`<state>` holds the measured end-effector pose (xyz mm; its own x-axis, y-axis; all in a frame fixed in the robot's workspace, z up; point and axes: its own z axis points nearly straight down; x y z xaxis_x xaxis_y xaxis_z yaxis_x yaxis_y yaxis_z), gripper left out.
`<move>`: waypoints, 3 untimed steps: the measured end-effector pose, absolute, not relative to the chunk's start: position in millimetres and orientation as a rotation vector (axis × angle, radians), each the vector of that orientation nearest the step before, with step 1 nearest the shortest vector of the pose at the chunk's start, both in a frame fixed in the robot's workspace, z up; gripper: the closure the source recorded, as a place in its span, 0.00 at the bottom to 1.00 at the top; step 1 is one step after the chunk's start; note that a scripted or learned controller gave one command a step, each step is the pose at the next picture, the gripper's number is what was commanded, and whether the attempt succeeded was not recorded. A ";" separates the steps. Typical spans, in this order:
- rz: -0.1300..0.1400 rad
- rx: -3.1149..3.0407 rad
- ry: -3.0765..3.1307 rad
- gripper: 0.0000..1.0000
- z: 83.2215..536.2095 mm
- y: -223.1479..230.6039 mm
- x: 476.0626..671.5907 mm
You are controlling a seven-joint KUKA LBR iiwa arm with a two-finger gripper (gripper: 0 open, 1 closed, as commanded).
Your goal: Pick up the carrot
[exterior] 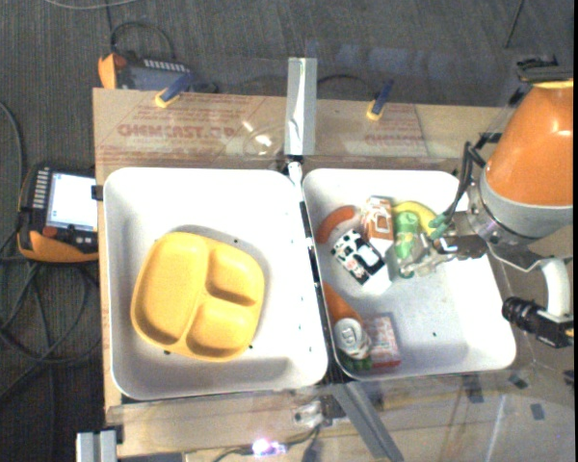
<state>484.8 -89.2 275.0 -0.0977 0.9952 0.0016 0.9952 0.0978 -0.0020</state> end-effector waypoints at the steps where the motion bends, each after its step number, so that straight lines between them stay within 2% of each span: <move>1: 0.000 -2.134 -2.303 1.00 273.0 -33.1 485.3; 2: 0.007 -2.423 -1.999 1.00 308.4 -4.4 567.5; 3: 0.007 -2.077 -2.360 1.00 315.0 -8.0 597.3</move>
